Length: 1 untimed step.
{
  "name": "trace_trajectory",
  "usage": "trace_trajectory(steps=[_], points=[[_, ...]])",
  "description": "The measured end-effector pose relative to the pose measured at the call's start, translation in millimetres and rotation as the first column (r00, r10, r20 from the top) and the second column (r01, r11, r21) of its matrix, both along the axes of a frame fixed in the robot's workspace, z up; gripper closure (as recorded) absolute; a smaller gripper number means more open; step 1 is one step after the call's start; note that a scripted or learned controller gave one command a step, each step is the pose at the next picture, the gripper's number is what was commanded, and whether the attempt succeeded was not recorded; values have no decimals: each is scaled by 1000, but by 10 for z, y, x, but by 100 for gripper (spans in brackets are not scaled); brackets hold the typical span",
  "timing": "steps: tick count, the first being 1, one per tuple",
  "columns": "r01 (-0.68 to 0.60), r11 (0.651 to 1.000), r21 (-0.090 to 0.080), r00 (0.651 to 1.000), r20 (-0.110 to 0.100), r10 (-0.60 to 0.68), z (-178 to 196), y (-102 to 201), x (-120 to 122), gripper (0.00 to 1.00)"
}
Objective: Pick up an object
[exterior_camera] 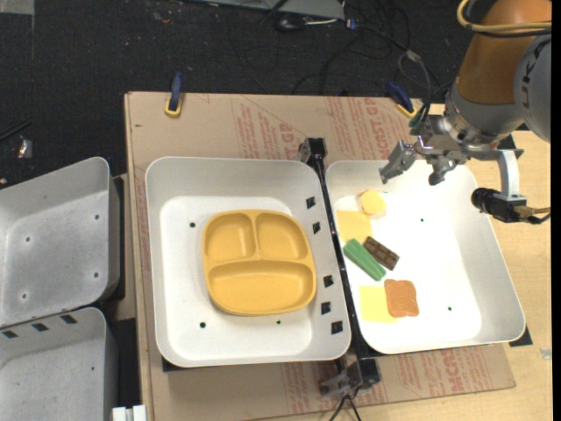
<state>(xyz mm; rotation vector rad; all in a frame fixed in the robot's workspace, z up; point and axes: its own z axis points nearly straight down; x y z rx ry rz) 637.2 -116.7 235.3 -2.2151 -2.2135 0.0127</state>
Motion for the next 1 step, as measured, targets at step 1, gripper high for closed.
trace_trajectory(steps=[1], points=[[-2, 1000, -1, 1000, 13, 2, 80, 2, 24, 0]])
